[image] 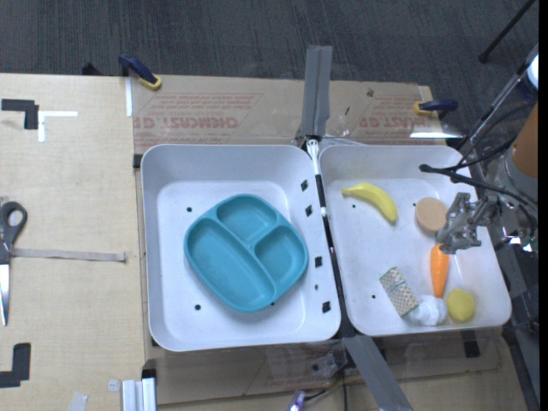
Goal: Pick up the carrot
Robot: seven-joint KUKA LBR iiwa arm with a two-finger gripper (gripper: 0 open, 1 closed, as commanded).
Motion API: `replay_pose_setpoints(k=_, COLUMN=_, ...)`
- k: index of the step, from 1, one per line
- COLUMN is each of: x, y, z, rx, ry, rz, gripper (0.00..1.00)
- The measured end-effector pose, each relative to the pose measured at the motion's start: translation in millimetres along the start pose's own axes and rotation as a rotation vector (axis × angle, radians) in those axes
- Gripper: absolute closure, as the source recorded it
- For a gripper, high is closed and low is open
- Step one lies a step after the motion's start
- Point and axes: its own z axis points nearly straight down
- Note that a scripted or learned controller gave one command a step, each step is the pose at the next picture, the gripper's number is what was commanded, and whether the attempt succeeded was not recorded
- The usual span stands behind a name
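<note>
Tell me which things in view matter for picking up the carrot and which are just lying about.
Belong to the job:
- carrot, in the right bin
- gripper, hanging right at the carrot's upper end

Just lying about:
- banana
- tan round piece
- yellow lemon-like piece
- patterned packet
- blue divided plate in the left bin
- scissors on the bench

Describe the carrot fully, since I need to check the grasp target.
The carrot is a small orange piece, smooth and plastic-looking, lying roughly lengthwise toward the camera in the right bin. Its upper end sits right under the gripper. The yellow lemon lies just below it, apparently apart; a round tan piece lies above.
</note>
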Motion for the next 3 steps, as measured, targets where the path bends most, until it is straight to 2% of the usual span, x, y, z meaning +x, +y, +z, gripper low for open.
replay_pose_setpoints(k=1, x=19.0, y=41.1, z=-12.1, rx=-0.001, ry=0.003, rz=0.091, gripper=1.00)
replay_pose_setpoints(k=2, x=43.6, y=80.6, z=-64.7, rx=-0.002, ry=0.000, rz=-0.356, gripper=1.00)
replay_pose_setpoints(k=3, x=17.2, y=56.3, z=-61.2, rx=-0.002, ry=0.000, rz=-0.639, gripper=1.00)
